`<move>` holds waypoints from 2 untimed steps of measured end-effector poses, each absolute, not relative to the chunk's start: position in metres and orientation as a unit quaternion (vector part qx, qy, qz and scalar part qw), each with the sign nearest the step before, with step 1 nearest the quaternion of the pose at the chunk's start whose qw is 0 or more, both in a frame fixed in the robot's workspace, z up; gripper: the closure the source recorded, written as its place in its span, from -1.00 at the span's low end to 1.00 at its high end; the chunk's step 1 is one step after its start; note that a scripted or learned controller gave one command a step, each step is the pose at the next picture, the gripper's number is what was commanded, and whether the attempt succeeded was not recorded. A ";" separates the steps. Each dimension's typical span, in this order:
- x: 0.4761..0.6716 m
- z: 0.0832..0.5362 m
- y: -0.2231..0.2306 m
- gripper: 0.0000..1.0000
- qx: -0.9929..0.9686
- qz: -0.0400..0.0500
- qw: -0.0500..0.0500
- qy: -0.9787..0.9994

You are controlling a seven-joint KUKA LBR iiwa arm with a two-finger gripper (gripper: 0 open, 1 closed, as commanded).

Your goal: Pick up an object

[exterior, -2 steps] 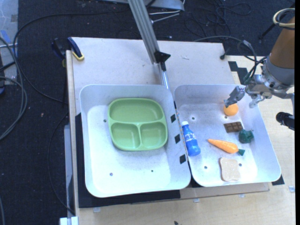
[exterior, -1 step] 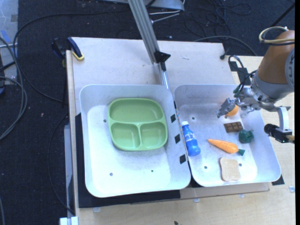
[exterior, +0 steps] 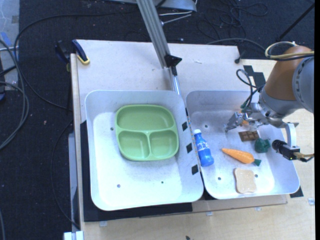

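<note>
in the left bin (exterior: pixel 100 184) a green divided plate (exterior: pixel 147 132) lay flat near the middle, its three compartments bare, well apart from everything the arm could reach at this moment; it probably served as a fixed prop or a later drop point rather than as a pick target. at the seam between the bins, just inside the right bin (exterior: pixel 280 181), a blue bottle (exterior: pixel 203 147) with a white cap lay on its side, roughly parallel to the shared wall, a pose that would let it roll if nudged. further right a toy carrot (exterior: pixel 238 155) rested flat with its green end toward the far wall, and below it a slice of toast (exterior: pixel 245 180) lay near the front rim. beside the carrot's green end sat a small dark-green object (exterior: pixel 262 145), and just above it a small brown block (exterior: pixel 248 135), the two near each other but seemingly not touching. the gripper (exterior: pixel 237 121) hung low over the right bin's floor immediately above and left of the brown block, its metal fingers (exterior: pixel 231 123) spread apart with nothing between them, which suggested an approach for a grasp not yet made. the loose scatter of the items left room around each for the fingers; the brown block looked the likeliest candidate by nearness, though its thin profile could make it slip. the grey arm (exterior: pixel 290 84) entered from the right.
</note>
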State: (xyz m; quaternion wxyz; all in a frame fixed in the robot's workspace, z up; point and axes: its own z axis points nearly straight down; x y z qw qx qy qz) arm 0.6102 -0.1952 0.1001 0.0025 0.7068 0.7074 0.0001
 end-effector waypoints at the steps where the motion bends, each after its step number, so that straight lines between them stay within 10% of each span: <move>1: 0.611 0.113 -0.195 1.00 0.707 0.001 0.003 0.707; 2: 0.612 0.176 -0.201 1.00 0.707 0.001 0.003 0.707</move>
